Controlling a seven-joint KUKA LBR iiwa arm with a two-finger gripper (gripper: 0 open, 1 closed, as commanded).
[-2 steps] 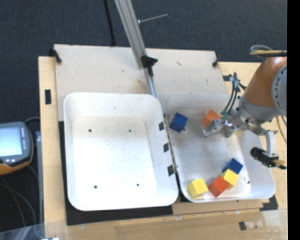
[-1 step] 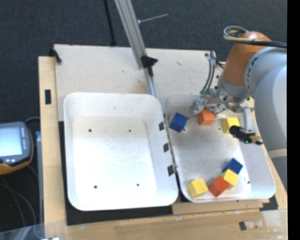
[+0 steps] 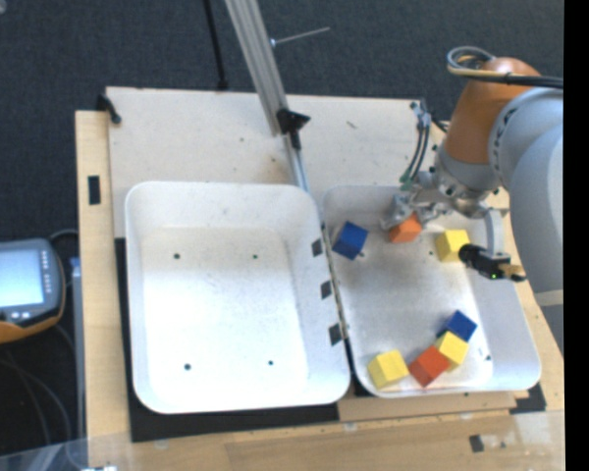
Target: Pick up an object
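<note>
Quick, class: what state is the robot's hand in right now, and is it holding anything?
Hand: down at the orange block near the back of the right bin; whether it is open, shut or gripping the block cannot be told.

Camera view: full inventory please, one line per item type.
blue cubes: 2, blue, right bin, one upper left, one lower right
yellow cubes: 3, yellow, right bin, one upper right, two near front
orange cubes: 2, orange, right bin, one at front, one under the tool
bins: 2, white, side by side on bench
handheld screen: 1, grey, far left
arm: 1, grey with orange band, from right
tool: 1, over upper orange cube
</note>
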